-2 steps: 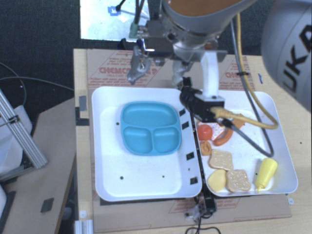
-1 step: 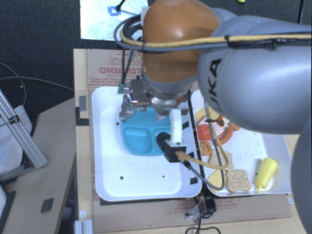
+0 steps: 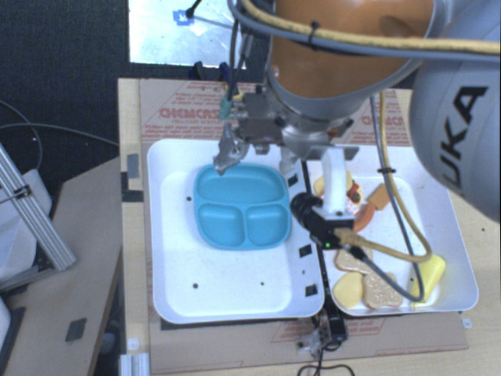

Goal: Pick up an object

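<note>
the claw (image 3: 228,161) hangs over the far rim of the blue divided plate (image 3: 241,207), which lies in the left bin (image 3: 176,288). whether its tips are spread or pressed together i cannot tell; the wrist body hides most of them, and nothing shows between them.

pickable things sit in two places: the plate in the left bin, and in the right bin (image 3: 458,276) a cluster of toy food, namely an orange carrot-like piece (image 3: 371,207), a yellow piece (image 3: 430,271), and pale biscuit shapes (image 3: 368,288).

risks, as a judgement: the plate is wide and shallow, so a pinch on its thin rim could slip or tip it, and a descent onto the rim could shove it toward the wall. the yellow cable (image 3: 391,249) loops low across the right bin and might snag or drag food there.

room: the left bin has bare floor in front of and to the left of the plate, good for approach. the right bin is crowded, with the items close together and near the shared divider (image 3: 313,265), leaving little clearance.
</note>
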